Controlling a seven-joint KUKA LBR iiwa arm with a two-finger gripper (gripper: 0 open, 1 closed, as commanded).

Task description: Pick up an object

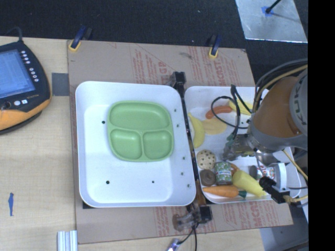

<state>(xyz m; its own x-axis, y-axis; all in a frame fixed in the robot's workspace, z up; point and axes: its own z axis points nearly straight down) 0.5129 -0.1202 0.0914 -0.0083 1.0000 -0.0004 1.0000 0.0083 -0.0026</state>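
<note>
Right bin (209, 94), near to far. Nearest its front rim: carrot (222, 191), then small can (223, 172) and yellow toy (248, 183). Gripper (236, 146) hangs just behind the can; jaw state cannot be told. The can is probably light, rigid and smooth: grip its sides. Farther back: banana (198, 130).

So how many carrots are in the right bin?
2. One carrot lies along the near edge, beside the can. Another carrot lies near the far edge. The arm may hide more.
</note>
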